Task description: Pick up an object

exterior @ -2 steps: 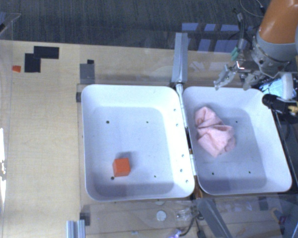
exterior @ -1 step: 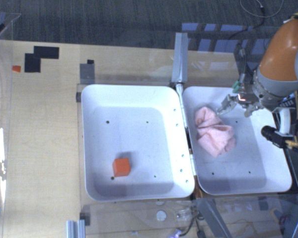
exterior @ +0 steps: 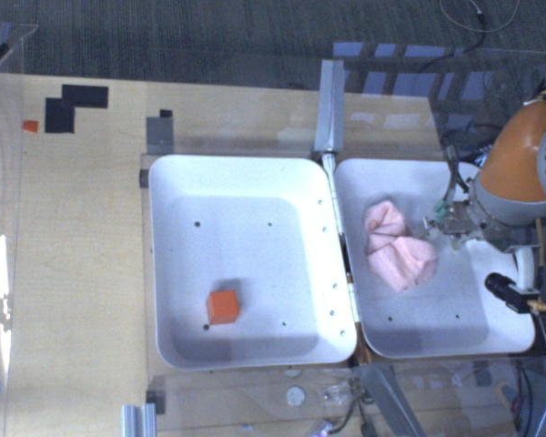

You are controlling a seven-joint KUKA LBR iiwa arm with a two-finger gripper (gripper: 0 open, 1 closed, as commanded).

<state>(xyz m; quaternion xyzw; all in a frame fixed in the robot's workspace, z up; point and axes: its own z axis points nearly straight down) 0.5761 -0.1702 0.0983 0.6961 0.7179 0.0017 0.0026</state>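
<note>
A crumpled pink cloth point(exterior: 396, 243) lies in the right bin point(exterior: 455, 326), towards its left half. An orange cube point(exterior: 223, 307) sits in the left bin point(exterior: 255, 189), near its front left. My gripper point(exterior: 448, 225) hangs low at the right side of the right bin, just beside the cloth's right edge. The arm's orange band point(exterior: 523, 157) rises above it. The fingers are too small and dark to read, and nothing shows held between them.
A metal divider point(exterior: 328, 116) runs between the bins at the back. Black blocks point(exterior: 73, 106) and a small orange marker point(exterior: 30, 127) lie on the wooden bench at far left. A black part point(exterior: 508, 291) sticks over the right bin's right edge.
</note>
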